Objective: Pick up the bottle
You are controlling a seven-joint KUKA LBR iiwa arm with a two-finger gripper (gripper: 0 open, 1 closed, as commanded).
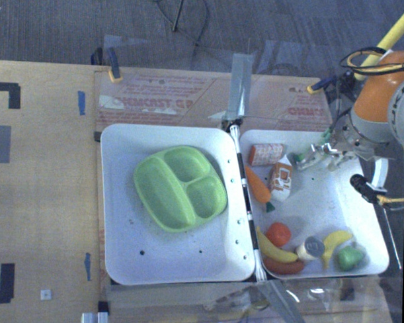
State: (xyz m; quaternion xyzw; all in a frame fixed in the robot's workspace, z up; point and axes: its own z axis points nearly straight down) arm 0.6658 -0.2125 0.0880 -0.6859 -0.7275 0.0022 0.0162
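Here, seen from above at a slant, the table (42, 185) carries two shallow white bins side by side. The left bin (119, 254) holds a green divided plate (180, 187), lying flat near its middle, tilted a little against the bin's edges.

The right bin (339, 202) holds the smaller things. Near its upper left corner lies a small can (266, 154) with a reddish label, on its side. Just below it a small orange-and-white carton (281, 180) lies beside a toy carrot (258, 186), which runs along the bin's left wall with its green tip pointing down. Along the bottom edge sit a yellow banana (276, 248), a red tomato (278, 233) just above it, and a reddish piece (282, 265) under the banana. Next to these the bottle (311, 248) lies near the bin's lower wall, its round pale cap facing up toward the camera, with a second yellow banana (335, 241) touching it on the right and a green fruit (349, 257) in the lower right corner.

The arm reaches in from the right, its orange band high at the edge. The claw (319, 155) hangs over the upper part of the right bin, just right of the can and well apart from the bottle. Its fingers are slightly apart with nothing between them.
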